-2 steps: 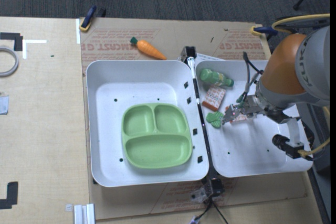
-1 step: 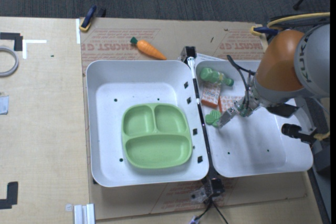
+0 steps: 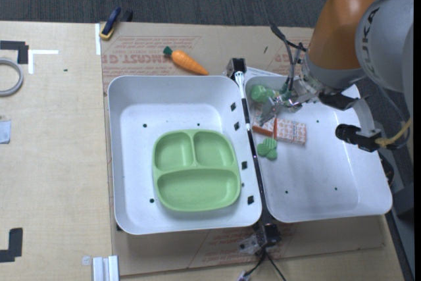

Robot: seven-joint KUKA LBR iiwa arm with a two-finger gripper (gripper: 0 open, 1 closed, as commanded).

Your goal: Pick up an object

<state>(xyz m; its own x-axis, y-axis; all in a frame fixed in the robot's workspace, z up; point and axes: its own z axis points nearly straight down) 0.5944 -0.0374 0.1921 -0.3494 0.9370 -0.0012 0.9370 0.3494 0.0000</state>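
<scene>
So there are two white bins side by side in the middle of the frame. The left bin (image 3: pixel 125 141) has exactly one thing in it: a green divided plate (image 3: pixel 196 170) with three compartments, sitting a bit toward the bin's lower half.

The right bin (image 3: pixel 329 187) is where the action is. The arm (image 3: pixel 358 23) comes in from the upper right of the frame, and its gripper (image 3: pixel 277 102) is down in the bin's upper left corner, close to the wall shared with the other bin. It's a tangle of metal and cables from this angle, so I honestly can't tell how the claw is set or whether anything is in it.

I count four small objects bunched in that same corner: a pale green lump (image 3: pixel 258 93) just left of the gripper, a flat red and white packet (image 3: pixel 290 131) just below it, a thin orange-red piece (image 3: pixel 263 130) touching the packet's left end, and a darker green leafy thing (image 3: pixel 268 149) below that. The rest of the right bin's floor is bare white.

Outside the bins, one toy carrot (image 3: pixel 187 60) lies on the cardboard above the left bin, and one blue and yellow item (image 3: pixel 110 23) sits further toward the upper left
</scene>
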